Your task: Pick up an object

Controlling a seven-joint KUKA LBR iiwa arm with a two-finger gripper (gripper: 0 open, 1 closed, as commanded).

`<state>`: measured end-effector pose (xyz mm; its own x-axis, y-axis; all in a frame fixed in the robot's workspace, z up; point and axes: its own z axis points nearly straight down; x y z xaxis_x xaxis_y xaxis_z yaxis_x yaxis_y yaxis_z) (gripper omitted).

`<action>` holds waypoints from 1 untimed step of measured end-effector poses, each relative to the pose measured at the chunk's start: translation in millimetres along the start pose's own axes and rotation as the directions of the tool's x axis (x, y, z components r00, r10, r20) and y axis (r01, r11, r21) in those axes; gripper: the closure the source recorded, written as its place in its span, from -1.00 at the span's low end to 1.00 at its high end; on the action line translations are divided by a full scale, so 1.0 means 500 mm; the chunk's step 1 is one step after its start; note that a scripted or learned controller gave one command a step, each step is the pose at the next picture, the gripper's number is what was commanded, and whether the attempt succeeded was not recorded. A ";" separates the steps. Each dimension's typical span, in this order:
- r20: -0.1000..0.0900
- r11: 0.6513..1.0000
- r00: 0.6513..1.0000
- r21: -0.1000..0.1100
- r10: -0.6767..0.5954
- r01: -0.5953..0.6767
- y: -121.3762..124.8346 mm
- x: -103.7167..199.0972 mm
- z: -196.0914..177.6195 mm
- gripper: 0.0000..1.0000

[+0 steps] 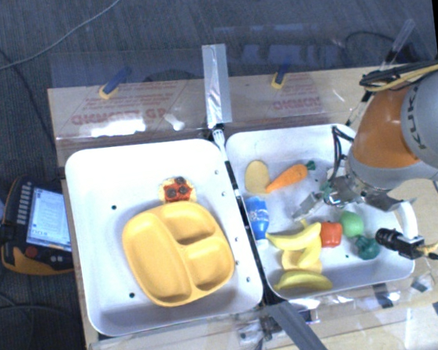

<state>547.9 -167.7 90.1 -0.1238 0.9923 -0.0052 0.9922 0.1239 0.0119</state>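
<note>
The gripper (311, 204) hangs low in the right bin (389, 272), fingers apart and holding nothing. A toy carrot (288, 177) lies just above it. A yellow banana (296, 238) lies just below. A yellow tray (179, 251) sits in the left bin (94, 193).

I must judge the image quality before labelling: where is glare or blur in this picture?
Camera view: glare whitens the clear plastic sheet behind the bins and the bench's front edge; the left bin is bright but readable; the claw looks soft and small, its detail hard to read; the yellow tray is sharp with a soft shadow.
</note>
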 end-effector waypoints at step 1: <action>-0.001 0.974 0.974 0.000 -0.227 0.227 0.146 0.105 0.002 -1.00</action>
<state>613.8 -106.3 89.9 -0.3458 0.9383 -0.0068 0.9382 0.3459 0.0108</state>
